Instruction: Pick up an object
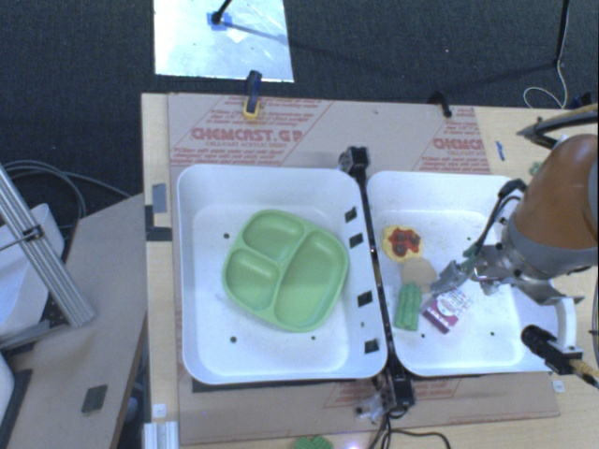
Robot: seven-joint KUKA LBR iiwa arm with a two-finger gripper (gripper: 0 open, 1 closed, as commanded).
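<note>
Reaching in from the right, the arm (562,204) hangs over the right bin (468,358), its grey body and orange band covering much of that bin's right half. The gripper (456,279) sits low near the middle of the bin, just above a small packet (447,309) with a dark red and white wrapper. Whether the jaws are spread or pressed together cannot be told, since the metal parts blur into each other at this angle, and nothing can be seen pinched between them.

Four small things lie close together in the left part of the right bin. A yellow disc with red spots (402,242) lies nearest the divider (370,260) and farthest up. Just below it rests a tan round piece (418,271), and below that a green bar (408,307) lies roughly upright in the view, with its top end touching or nearly touching the tan piece. The packet lies just right of the bar, tilted, and directly under the gripper.

The left bin (201,279) holds a green tray (285,269) with three compartments, turned at a slant near the bin's middle.

Both bins rest on a brown sheet with red lettering (248,134) on the counter (154,138). A yellow and blue clamp (252,96) grips the sheet's far edge
</note>
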